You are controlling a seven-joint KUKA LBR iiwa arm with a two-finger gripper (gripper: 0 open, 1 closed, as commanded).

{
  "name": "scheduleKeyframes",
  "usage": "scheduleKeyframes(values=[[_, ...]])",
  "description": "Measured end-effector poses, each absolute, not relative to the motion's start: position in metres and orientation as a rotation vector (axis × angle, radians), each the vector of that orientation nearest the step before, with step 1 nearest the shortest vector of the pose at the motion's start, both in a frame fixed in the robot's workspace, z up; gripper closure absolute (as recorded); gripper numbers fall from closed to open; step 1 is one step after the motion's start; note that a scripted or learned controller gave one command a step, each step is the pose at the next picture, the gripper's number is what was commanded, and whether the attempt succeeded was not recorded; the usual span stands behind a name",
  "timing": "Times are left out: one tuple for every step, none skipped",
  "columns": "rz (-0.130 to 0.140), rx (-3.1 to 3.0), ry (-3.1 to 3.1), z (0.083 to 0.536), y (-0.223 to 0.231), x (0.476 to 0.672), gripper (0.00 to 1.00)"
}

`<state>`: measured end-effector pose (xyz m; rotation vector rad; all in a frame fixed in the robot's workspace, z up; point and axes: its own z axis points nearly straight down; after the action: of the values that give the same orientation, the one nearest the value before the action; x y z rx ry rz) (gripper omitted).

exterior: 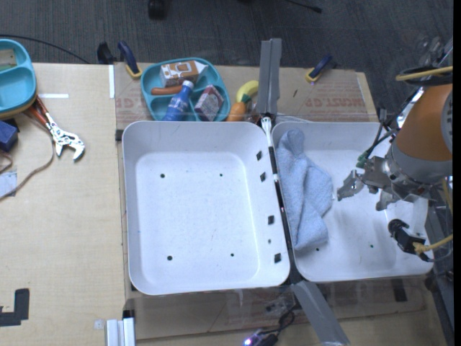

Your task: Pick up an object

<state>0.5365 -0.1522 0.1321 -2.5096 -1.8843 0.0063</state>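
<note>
Where the right bin [360, 262] holds it, pale blue towel [302, 193] crumpled, gripper [364, 186] spread, grasping nothing.

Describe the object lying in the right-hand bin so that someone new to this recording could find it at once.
Start at the two shallow white bins side by side and take the right bin. Along its left wall lies a crumpled pale blue cloth towel, stretching from the far corner toward the near edge. It is soft and folded, unlike the metal two-finger gripper just right of it.

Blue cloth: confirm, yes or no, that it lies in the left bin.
No: the blue cloth lies in the right bin, along its left wall, beside the divider.
</note>
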Motion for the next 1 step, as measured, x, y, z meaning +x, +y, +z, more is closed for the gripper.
scheduleKeyframes(values=[[0.004,-2.638,-1.706,0.1734,-0.2117,0.5602,0.0]])
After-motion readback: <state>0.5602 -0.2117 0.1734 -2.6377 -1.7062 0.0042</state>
